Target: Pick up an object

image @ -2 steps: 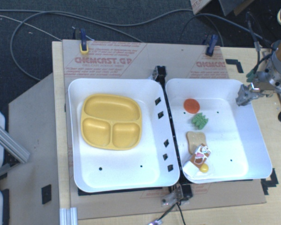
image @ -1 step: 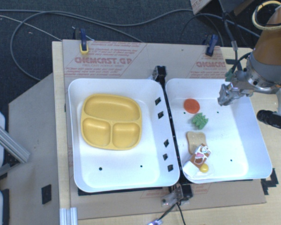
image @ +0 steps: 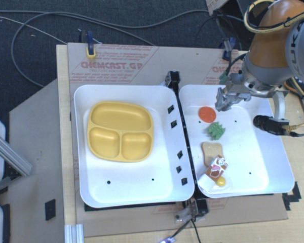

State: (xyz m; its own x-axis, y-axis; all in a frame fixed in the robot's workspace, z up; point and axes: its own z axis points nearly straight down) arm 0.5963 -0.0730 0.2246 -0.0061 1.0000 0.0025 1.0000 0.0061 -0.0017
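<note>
Orange-banded and bulky, the arm's wrist (image: 273,34) looms highest toward the camera, with the gripper (image: 224,102) hanging below it over the far part of the right bin (image: 273,161). Whether the claw is wide or narrow cannot be told, since the wrist hides it from above.

Nearest the claw is a red disc (image: 207,114), just beside it toward the divider and a little nearer the bench front; being round, it has no long axis to match. Beyond the disc, farther frontward, lie a green leafy piece (image: 216,130), a tan bread slice (image: 212,152) and a small red-and-yellow toy (image: 217,172), strung in a rough line.

Open floor spreads on the claw's arm side. On its other side the divider runs close behind the disc, likely cramping a finger there. Across it, a yellow divided plate (image: 120,131) sits well apart in the left bin (image: 91,186).
</note>
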